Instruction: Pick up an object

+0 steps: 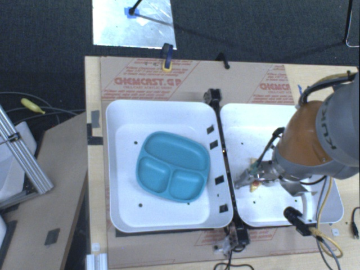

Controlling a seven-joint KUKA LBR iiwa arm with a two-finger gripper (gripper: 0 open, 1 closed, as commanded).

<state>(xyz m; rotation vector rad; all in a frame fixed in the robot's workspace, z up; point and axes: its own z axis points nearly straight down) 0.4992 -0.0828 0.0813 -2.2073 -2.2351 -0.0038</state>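
My gripper (247,178) is low in the right bin (247,129), near the bin's left wall, with the grey and orange arm (309,136) reaching in from the right. A small tan and yellowish object (255,186) lies right at the gripper's tip, partly hidden by it. I cannot tell whether the object is held or just resting on the bin floor beside the tip.
A blue three-compartment plate (172,166) lies in the middle of the left bin (124,122). A black divider with clips (220,151) runs between the two bins. Cables (315,229) hang at the right bin's front edge.
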